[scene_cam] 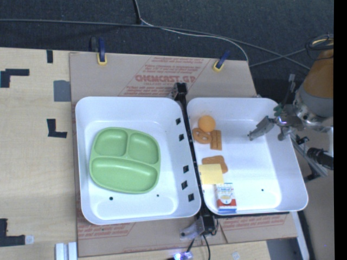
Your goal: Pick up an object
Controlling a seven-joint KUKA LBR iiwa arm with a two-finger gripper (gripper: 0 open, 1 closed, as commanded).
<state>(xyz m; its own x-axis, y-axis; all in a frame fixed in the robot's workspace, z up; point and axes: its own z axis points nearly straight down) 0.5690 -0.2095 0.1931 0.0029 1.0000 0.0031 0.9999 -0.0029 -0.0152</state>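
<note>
Arm is reaching in from the right; gripper [269, 129] is hovering over the right bin [271, 199], upper right part, above bare white floor. Fingers are reading as spread, one pointing down-left toward the bin middle, the other short and pointing down; nothing is sitting between them.

Pickable items are all lying along the right bin's left side, well apart from the gripper:
- orange ball [206, 123] at top, round and smooth
- tan ring-shaped piece [201, 136] just under it, touching a tan cracker-like bar [216, 140]
- brown flat piece [215, 162] lower, overlapping a pale yellow square block [211, 174]
- small carton [225, 196] nearest the front wall, white with blue and red print

Left bin [130, 107] is holding a green divided plate [125, 160], three compartments, lying flat
</note>
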